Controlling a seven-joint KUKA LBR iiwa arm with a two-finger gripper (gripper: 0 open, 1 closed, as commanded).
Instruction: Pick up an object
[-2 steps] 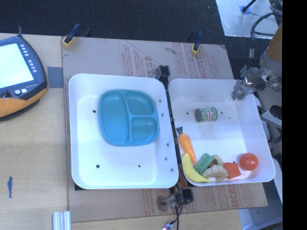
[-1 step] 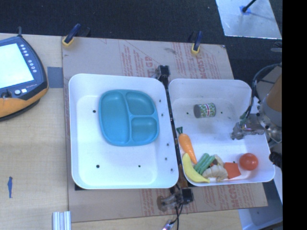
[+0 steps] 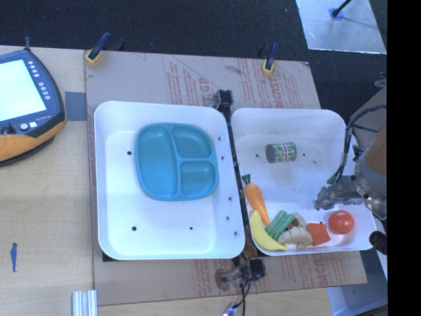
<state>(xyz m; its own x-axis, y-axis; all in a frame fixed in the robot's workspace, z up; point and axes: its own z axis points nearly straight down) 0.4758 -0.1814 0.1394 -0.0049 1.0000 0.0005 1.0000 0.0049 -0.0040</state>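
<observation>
The right bin (image 3: 289,120) holds a small can (image 3: 281,152) lying on its side near the middle. Along its front edge lie a carrot (image 3: 256,203), a yellow banana (image 3: 263,237), a green pod-like piece (image 3: 279,222), a pale lumpy item (image 3: 297,234), an orange-red block (image 3: 318,234) and a red tomato (image 3: 341,222). My gripper (image 3: 332,197) reaches in from the right and sits low at the bin's right side, just above and left of the tomato. I see nothing held in it.
The left bin (image 3: 112,196) carries a blue divided plate (image 3: 176,160). A tablet-like console (image 3: 23,101) rests at the far left of the bench. Clamps (image 3: 99,48) pin the cardboard sheet at the back. Cables run along the right bin's right wall.
</observation>
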